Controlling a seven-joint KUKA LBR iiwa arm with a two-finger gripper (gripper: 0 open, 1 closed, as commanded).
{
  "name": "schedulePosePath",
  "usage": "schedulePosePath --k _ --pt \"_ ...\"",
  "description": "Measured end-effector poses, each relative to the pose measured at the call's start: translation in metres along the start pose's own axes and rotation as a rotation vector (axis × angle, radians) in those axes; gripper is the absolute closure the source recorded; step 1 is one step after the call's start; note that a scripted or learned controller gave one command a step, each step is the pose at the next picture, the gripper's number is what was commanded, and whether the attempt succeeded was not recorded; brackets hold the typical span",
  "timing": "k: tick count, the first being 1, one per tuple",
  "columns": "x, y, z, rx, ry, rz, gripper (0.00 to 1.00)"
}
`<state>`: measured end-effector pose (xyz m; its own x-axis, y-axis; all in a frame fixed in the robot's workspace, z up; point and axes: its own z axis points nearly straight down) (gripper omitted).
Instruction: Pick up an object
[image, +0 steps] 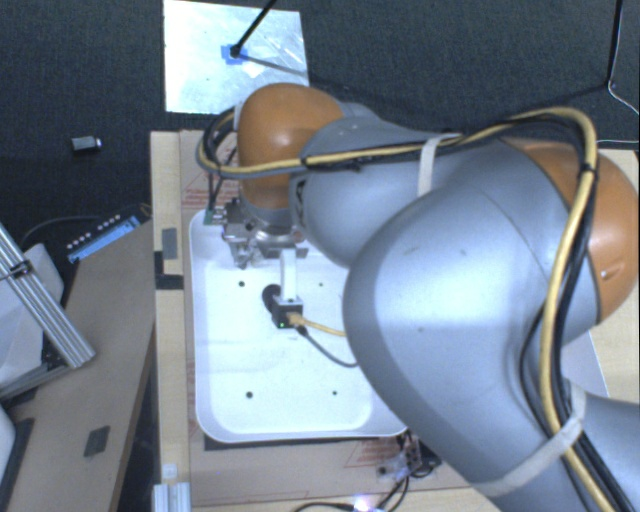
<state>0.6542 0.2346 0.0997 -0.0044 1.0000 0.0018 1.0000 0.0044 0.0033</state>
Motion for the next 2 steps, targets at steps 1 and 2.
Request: schedulePosePath --k 1,2 --pt "0.0 0.018 -0.187 -0.015 0.004 -0.001 1.0" --pt "-0.03 -0.034 -0.101 0.013 -0.005 0.005 1.0"
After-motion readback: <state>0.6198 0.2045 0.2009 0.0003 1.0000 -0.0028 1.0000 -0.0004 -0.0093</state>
